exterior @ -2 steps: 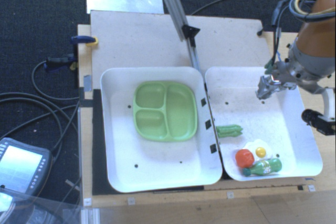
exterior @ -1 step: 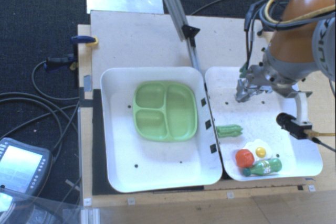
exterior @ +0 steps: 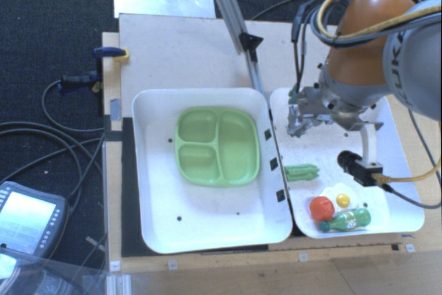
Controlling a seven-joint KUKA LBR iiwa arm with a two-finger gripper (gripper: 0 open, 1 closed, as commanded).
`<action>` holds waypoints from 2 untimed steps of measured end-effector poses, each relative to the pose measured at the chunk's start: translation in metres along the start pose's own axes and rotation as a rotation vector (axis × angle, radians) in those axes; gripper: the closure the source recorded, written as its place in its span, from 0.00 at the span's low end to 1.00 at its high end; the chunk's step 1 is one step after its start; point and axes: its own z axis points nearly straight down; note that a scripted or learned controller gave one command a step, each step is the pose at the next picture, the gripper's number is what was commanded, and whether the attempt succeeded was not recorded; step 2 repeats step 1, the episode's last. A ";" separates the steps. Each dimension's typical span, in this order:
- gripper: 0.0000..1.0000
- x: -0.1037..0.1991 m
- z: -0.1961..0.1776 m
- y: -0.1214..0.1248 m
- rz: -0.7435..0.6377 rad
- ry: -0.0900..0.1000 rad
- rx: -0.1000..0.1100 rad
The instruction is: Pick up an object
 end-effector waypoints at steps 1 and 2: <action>1.00 0.048 0.018 -0.006 0.001 -0.001 0.001; 1.00 0.048 0.018 -0.006 0.001 -0.001 0.001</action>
